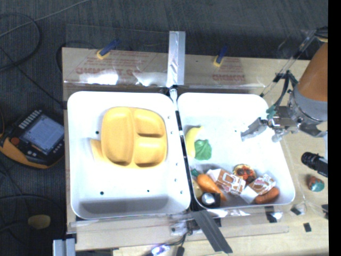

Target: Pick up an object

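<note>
Camera view: glossy yellow moulded plastic divided tray lies upside down in left white bin. Right white bin holds a green leafy lump, smooth orange carrot, printed packets piled along its near edge, shapes hard to separate. Two-finger gripper hangs over the bin's right side, fingers spread, nothing between them; arm cut off at right.

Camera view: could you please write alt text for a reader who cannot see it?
A grey robot arm's gripper hangs with open fingers over the right shallow white bin, above small toy foods heaped along its near edge. The left white bin holds a yellow plastic divided tray.
</note>
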Motion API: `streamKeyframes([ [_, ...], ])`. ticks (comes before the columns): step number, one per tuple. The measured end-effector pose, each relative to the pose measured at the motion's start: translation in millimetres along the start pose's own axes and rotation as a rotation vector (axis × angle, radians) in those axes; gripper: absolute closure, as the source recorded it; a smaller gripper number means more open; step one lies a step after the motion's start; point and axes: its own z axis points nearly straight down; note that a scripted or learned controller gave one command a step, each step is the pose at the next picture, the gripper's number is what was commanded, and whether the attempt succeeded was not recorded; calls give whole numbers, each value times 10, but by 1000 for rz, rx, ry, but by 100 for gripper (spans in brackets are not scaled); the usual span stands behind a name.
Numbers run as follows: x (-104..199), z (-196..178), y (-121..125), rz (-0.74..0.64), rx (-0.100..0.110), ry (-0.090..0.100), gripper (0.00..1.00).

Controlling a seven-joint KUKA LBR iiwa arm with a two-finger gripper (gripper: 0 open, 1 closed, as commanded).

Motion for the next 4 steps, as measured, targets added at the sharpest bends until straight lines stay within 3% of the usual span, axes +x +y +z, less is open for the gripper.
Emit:
streamKeyframes([
  [1,-324,0,444,233,1,-2,0],
  [2,207,827,1060,107,1,-3,0],
  [3,353,1374,25,108,2,0,0],
  [4,555,1530,682,-134,-13,-8,0],
])
